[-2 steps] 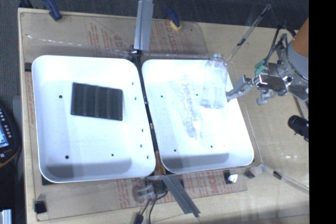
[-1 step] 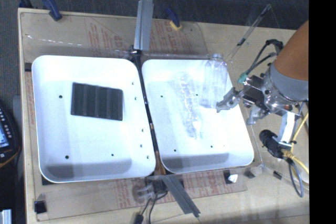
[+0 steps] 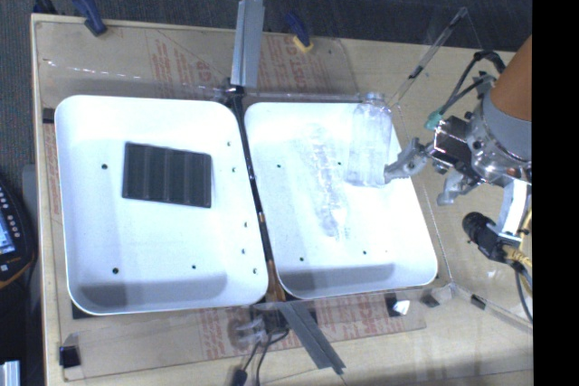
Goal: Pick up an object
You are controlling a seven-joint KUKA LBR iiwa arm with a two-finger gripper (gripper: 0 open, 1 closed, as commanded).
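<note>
A clear plastic bottle [image 3: 366, 145] lies at the back right of the right bin [image 3: 298, 280], hard to make out against the white. A second clear, crinkled piece of plastic [image 3: 326, 190] lies near that bin's middle. A dark grey ribbed rectangular block [image 3: 167, 174] lies flat in the left bin [image 3: 81, 285]. My gripper [image 3: 420, 183] hangs over the right bin's right rim, with its fingers spread apart and open. One fingertip [image 3: 396, 169] is right beside the bottle's lower right end. Nothing sits between the fingers.
A grey metal bar [image 3: 248, 41] stands up behind the seam between the bins, and another bar [image 3: 308, 339] lies in front. Blue clamps [image 3: 90, 14] sit on the bench's back edge. Cables and a black fitting [image 3: 484, 235] hang under the wrist.
</note>
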